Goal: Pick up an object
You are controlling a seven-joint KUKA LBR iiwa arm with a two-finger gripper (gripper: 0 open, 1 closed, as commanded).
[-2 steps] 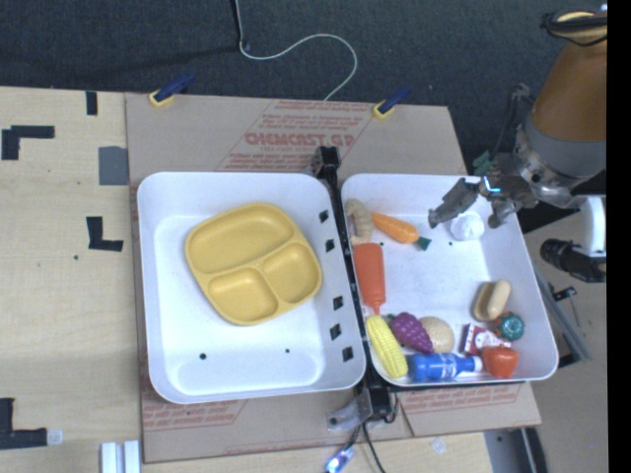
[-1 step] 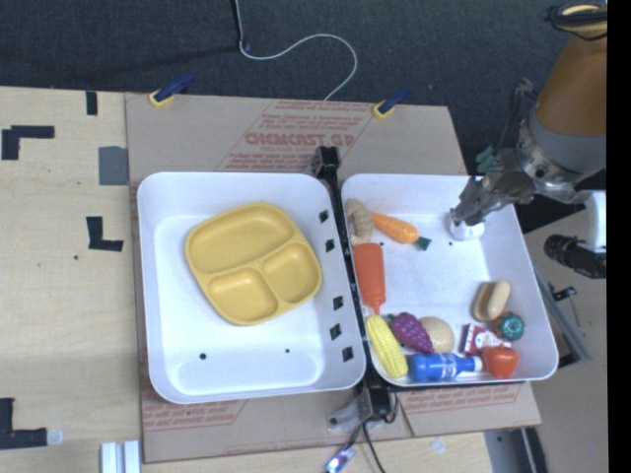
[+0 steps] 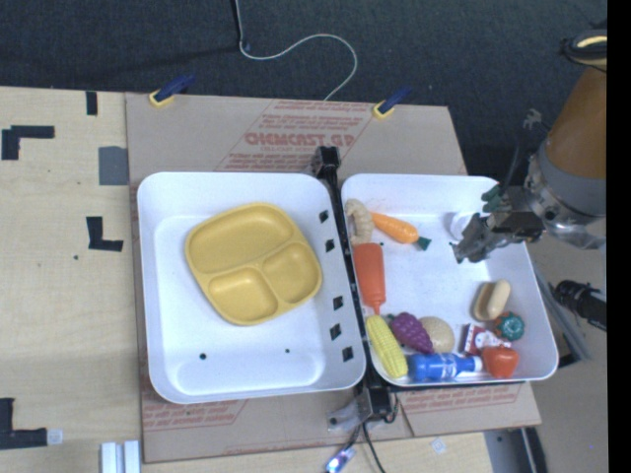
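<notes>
Hovering gripper [image 3: 471,242] over right bin [image 3: 513,377], upper-right part | finger spread: cannot tell, nothing seen between them | carrot [image 3: 395,229] at its 9 o'clock, near, apart | bread roll [image 3: 491,300] at 5 o'clock, close | yellow plate [image 3: 254,262] in left bin [image 3: 158,294]

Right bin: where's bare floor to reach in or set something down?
Right bin: bare middle, between carrot, sausage and bread roll; the hand hovers at its right. Crowded along the front: corn, grapes, blue bottle, tomato.
</notes>
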